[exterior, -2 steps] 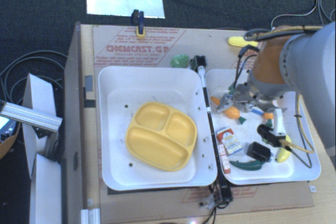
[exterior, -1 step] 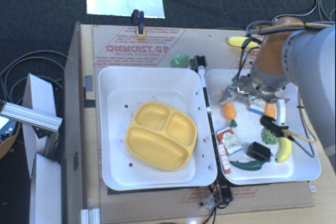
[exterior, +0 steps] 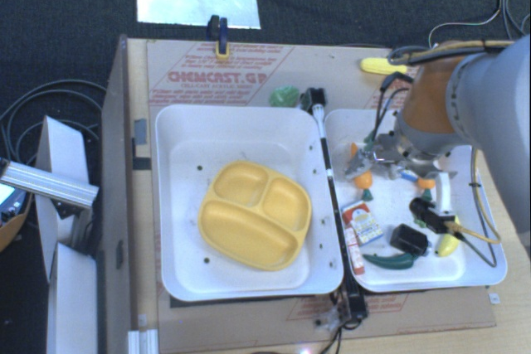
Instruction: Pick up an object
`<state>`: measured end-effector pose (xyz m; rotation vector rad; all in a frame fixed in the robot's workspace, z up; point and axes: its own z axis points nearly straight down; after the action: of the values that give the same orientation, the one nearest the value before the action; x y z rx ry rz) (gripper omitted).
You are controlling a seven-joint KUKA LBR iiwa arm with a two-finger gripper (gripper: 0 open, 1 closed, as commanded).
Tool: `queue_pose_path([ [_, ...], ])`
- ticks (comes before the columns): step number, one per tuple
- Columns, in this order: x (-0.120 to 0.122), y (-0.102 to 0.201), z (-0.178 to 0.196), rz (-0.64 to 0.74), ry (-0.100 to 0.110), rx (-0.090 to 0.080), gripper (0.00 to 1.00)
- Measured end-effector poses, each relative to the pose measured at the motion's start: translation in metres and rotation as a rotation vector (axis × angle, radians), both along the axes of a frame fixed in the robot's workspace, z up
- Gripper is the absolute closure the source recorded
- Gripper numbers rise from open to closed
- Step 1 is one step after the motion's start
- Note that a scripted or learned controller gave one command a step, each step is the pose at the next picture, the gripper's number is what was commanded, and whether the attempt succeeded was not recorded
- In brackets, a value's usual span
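- Here I see a cardboard-topped bench (exterior: 241, 66) on dark carpet, bearing two shallow white bins.
- The left bin (exterior: 178, 178) holds one yellow plastic tray (exterior: 255, 214), smooth, with three compartments.
- The right bin (exterior: 477, 257) holds small clutter: one orange piece (exterior: 363, 178), one green pepper shape (exterior: 388, 260), one black block (exterior: 409, 240), one red-and-white packet (exterior: 362, 222).
- The gripper (exterior: 383, 152) sits low over that bin's upper left; I cannot tell its state.

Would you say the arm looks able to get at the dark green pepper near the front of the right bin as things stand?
Probably yes. The dark green pepper lies uncovered near the right bin's front wall, and the gripper hangs over the same bin; only the wall and the neighbouring black piece crowd it.
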<state>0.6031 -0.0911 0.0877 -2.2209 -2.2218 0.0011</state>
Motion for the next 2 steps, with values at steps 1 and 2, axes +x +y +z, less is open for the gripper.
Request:
queue_pose_path([
  [1, 0.016, 0.0, -0.003, 0.004, -0.004, 0.001, 0.0],
  [2, -0.009, 0.005, -0.004, 0.0, 0.0, 0.0, 0.0],
])
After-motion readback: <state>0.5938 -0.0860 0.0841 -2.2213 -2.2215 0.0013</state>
